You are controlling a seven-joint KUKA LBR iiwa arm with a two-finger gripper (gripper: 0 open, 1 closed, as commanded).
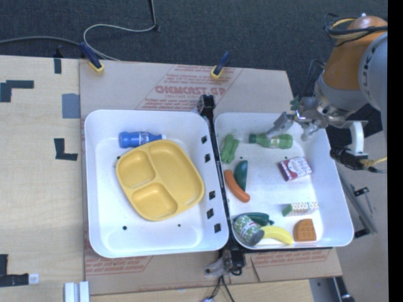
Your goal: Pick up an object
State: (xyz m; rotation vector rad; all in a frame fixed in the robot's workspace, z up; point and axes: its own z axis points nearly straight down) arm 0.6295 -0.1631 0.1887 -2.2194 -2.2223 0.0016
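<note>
End effector (281, 126) — touching glossy green bottle (272, 141).

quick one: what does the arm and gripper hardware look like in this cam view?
The arm is a rounded grey body with a broad orange band above the wrist and thin dark cables looping around its top. The wrist narrows to a silver-grey metal gripper with slim pale fingers. A white bracket with a black fitting hangs off its lower side. No readable markings show.

Divided plate (160, 178) and bottle (140, 139) in the left bin (104, 231), my fingers (288, 123) over the right bin (334, 225), just beside another bottle (274, 141)
</note>
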